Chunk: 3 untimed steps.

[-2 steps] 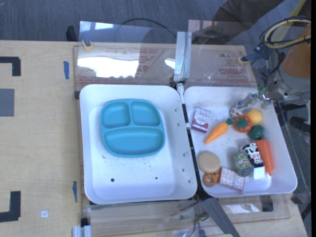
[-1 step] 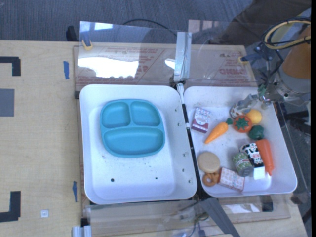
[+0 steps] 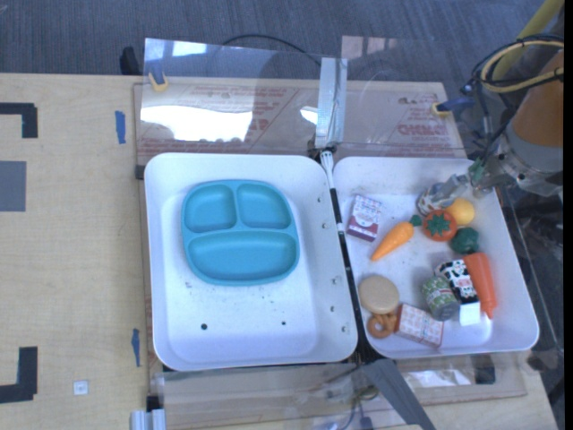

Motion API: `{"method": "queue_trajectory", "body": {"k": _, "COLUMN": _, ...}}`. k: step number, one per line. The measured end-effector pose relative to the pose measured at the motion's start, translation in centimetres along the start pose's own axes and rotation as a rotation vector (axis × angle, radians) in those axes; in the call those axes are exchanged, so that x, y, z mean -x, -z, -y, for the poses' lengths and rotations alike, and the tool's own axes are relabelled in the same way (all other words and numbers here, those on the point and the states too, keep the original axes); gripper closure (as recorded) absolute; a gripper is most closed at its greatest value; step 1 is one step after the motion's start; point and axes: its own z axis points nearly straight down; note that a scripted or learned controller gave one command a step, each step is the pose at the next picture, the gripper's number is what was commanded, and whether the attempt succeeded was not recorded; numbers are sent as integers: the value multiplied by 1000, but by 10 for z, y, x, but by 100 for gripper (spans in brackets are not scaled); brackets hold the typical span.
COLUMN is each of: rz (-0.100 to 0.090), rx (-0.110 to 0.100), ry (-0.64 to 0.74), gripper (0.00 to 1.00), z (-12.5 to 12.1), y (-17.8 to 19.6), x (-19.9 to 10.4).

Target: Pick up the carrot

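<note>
A small orange carrot (image 3: 392,239) lies at a slant in the left-middle of the right bin (image 3: 519,330), its tip pointing down-left. My gripper (image 3: 445,193) hangs over the bin's upper right, above a red tomato (image 3: 439,226) and a yellow lemon (image 3: 462,210). It is up and to the right of the carrot, well apart from it. Nothing shows in its hold. The grey arm with its orange band (image 3: 542,119) comes in from the right.
Around the carrot lie a red-and-white carton (image 3: 364,218), a bun (image 3: 379,292), a doughnut (image 3: 380,325), a flat box (image 3: 421,325), a green can (image 3: 439,296), a cow-patterned toy (image 3: 458,279), a longer orange-red vegetable (image 3: 483,279) and a green piece (image 3: 465,239). The left bin (image 3: 179,330) holds a blue divided plate (image 3: 240,231).
</note>
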Motion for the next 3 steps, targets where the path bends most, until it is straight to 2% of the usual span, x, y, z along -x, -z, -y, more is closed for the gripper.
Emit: {"method": "queue_trajectory", "body": {"k": 3, "rz": -2, "rx": 1, "ry": -60, "gripper": 0, "z": 1, "y": -1, "x": -1}}
